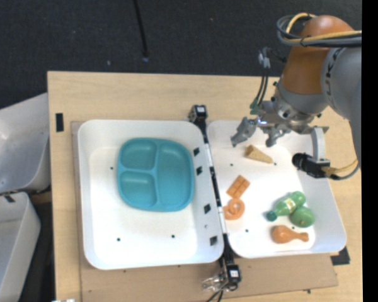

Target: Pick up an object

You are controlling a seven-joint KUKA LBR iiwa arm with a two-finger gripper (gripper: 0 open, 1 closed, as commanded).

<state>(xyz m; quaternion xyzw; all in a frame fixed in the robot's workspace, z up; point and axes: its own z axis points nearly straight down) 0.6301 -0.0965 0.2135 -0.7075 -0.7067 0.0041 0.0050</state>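
Divided tray [155, 173] in left bin [94, 238]; toys in right bin [324, 234].

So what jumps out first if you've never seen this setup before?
Probably the big teal plastic divided plate, alone in the left white bin. Next, the grey arm's two-finger gripper hanging over the right white bin, just above a tan wedge-shaped block. Nearer the camera lie small orange toys and a green toy pear.
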